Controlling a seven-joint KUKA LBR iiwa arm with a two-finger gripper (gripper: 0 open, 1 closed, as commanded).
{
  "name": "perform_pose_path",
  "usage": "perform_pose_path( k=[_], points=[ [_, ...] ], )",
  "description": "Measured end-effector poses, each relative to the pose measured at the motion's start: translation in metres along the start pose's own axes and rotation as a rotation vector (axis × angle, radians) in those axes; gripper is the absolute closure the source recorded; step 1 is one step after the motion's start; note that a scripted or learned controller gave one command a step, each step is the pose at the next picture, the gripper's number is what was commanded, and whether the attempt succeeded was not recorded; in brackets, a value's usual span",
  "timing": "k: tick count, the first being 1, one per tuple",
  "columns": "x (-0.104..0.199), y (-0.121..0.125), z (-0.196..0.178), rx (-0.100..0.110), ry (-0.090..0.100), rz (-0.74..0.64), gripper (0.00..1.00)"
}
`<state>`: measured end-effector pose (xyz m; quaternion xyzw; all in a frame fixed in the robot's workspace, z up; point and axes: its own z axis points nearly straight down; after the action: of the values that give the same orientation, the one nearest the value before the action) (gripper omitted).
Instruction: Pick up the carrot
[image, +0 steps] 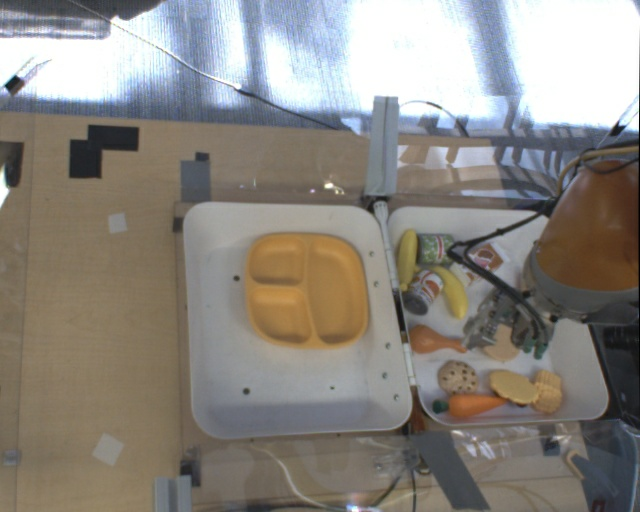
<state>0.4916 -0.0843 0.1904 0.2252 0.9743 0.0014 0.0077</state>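
The carrot (476, 405), orange with a green stub at its left end, lies flat near the front edge of the right bin (582, 392). My gripper (487, 331) hangs over the middle of that bin, above and slightly right of the carrot, apart from it. Its dark fingers point toward the left over a tan round item. Nothing shows between them. The large orange-banded wrist fills the right side behind it.
The right bin also holds two bananas (407, 257), a green can (435, 248), a red-labelled can (424, 291), a chicken drumstick (434, 340), a cookie (457, 377) and yellow crackers (530, 389). A yellow divided plate (305, 288) sits in the left bin (230, 390).
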Motion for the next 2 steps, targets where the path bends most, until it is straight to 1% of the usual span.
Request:
perform_pose_path(
  k=[1, 2],
  points=[
    [-0.0266, -0.0537, -0.1586, 0.002, -0.009, 0.016, 1.00],
    [-0.0252, -0.0520, -0.1533, 0.003, 0.002, 0.012, 0.00]
  ],
)
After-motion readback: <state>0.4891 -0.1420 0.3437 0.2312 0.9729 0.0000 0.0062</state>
